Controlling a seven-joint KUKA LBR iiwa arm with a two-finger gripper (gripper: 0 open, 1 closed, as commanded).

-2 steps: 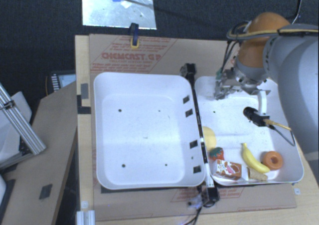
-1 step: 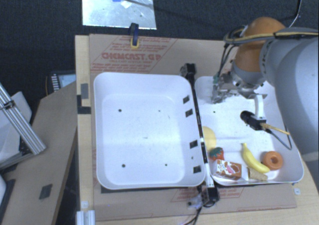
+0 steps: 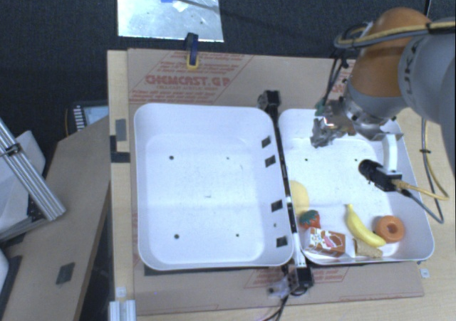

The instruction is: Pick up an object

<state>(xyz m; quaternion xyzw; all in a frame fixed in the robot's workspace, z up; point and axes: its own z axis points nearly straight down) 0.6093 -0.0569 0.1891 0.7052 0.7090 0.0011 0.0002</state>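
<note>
On brown board: two white bins; dark backdrop; gripper state unclear.

Red "CHEMCAST GP" print on board.

my arm: thick, rounded grey casing | my band: bulging orange section above the wrist | my cables: thin dark and yellow lines looping along the orange part | my gripper: small, dark metal, blurred
</note>
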